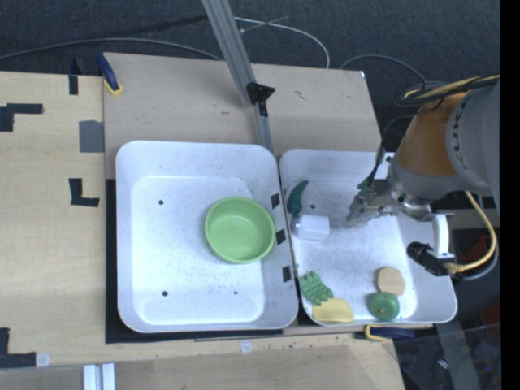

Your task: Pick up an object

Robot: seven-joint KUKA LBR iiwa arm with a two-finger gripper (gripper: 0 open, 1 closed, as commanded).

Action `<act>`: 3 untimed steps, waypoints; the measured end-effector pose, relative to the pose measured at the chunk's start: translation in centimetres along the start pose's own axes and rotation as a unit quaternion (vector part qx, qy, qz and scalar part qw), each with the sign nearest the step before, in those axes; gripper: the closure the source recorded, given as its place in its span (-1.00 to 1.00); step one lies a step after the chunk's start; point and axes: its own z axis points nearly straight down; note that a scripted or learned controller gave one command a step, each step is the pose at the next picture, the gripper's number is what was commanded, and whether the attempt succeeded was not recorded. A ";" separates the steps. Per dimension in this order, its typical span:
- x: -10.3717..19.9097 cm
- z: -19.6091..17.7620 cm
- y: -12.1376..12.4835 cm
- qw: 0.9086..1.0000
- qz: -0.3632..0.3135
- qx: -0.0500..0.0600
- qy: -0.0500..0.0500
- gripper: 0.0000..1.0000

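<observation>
Bench: pale wood top [49, 218] bearing two shallow white bins side by side.
Left bin [146, 218]: green bowl [240, 230] upright, right of centre.
Right bin [341, 258]: dark green curved piece [298, 195] near the left wall; white block [312, 227] just below it; green ridged toy [314, 286], yellow piece [333, 309], green ball [384, 305] and tan round piece [391, 279] along the near edge.
Gripper [361, 210]: low over the right bin's upper middle, right of the white block; finger spread cannot be told, nothing seen held.

Small white block [311, 227] lying flat, right bin's left part.
</observation>
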 end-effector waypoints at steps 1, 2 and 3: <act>0.6 -4.4 0.4 1.000 0.000 -0.003 -0.001 1.00; 0.6 -9.1 0.4 1.000 0.000 -0.003 -0.001 1.00; 5.4 -8.3 2.2 1.000 -0.002 -0.001 0.000 1.00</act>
